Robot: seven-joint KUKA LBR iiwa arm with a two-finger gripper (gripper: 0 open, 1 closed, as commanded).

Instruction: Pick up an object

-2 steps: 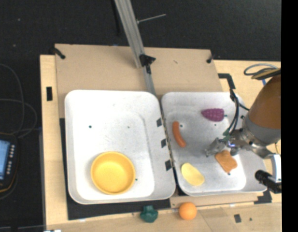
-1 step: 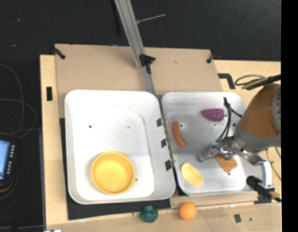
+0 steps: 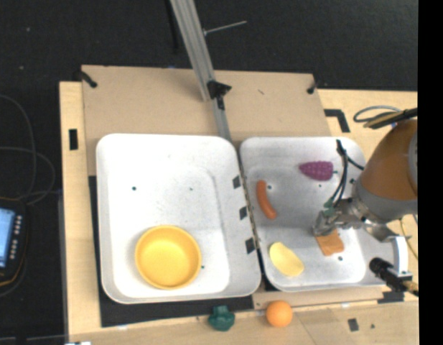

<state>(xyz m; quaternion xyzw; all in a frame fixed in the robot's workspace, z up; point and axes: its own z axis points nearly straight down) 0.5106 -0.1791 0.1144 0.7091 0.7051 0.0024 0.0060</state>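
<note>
The gripper (image 3: pixel 327 225) hung low over the orange block (image 3: pixel 330 245) in the right bin (image 3: pixel 278 153), apparently to grasp it; its opening could not be determined.

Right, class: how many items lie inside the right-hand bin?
4: purple grapes at the back, sausage near the divider, yellow slice in front, orange block by the gripper, which may hide more.

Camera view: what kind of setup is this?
Likely a robot grasping test bench, not a home or kitchen. Two white bins sit side by side on a board, holding toy food such as a sausage and grapes, and an arm reaches in.
</note>
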